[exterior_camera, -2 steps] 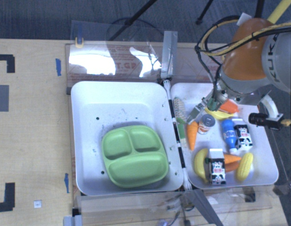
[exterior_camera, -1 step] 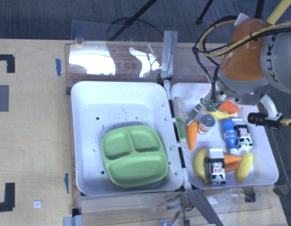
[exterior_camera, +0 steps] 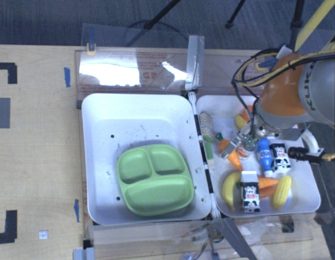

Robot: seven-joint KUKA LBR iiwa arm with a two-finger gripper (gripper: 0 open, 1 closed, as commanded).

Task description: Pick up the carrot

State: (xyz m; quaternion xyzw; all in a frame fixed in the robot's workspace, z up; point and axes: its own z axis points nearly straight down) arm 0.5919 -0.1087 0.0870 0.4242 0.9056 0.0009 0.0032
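Hovering low in the cluttered right white bin (exterior_camera: pixel 311 199), the two-finger gripper (exterior_camera: pixel 244 143), its finger state unclear, nears a small, light, stiff orange plastic carrot (exterior_camera: pixel 230 148), best pinched mid-body.

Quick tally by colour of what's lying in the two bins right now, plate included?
Green: 1, the plate
Yellow: 2, the banana and the corn cob
Orange: 2, a carrot and an orange piece by the gripper
Blue: 1, the bottle
Black-and-white: 2, the cartons
Total: 8 that I can tell apart
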